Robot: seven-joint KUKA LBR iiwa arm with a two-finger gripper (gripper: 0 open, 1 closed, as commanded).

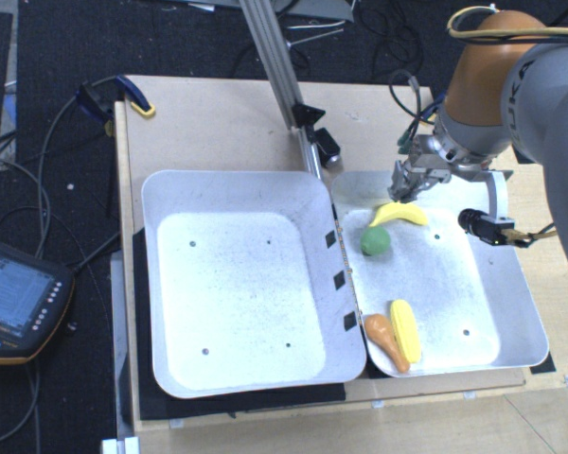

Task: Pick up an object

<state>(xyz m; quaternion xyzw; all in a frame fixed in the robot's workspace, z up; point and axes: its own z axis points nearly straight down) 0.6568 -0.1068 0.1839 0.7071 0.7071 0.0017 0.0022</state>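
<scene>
The gripper (pixel 404 187) hangs low over the far end of the right-hand bin (pixel 473 282), its dark fingertips just above the toy banana (pixel 399 215), perhaps touching its upper edge; from this slant I cannot tell whether the fingers are spread or closed, and nothing sits visibly between them, so I would not call the banana held. That banana lies at about twelve o'clock in the bin, curved and on its side, and it looks like a light moulded plastic piece: stiff, smooth, likely a bit slippery, not fragile. My guess is the best hold is across its thick middle, with the fingers straddling the narrow width and not the long curve, since the tapered ends would squirt out. Just beside it at about seven o'clock from the banana sits a green ball (pixel 377 241), close enough that a finger coming down on that side could nudge it or be blocked by it. The bin's sloped far wall, right behind the banana, also crowds the approach. Well apart, down at six o'clock in the bin, a yellow corn-like piece (pixel 404 329) lies touching an orange carrot-shaped toy (pixel 385 340), both against the near-left corner and out of the way. The left-hand bin (pixel 241 282) sits alongside at nine o'clock, and a slanted aluminium rail (pixel 273 50) rises between the bins at the back.
</scene>
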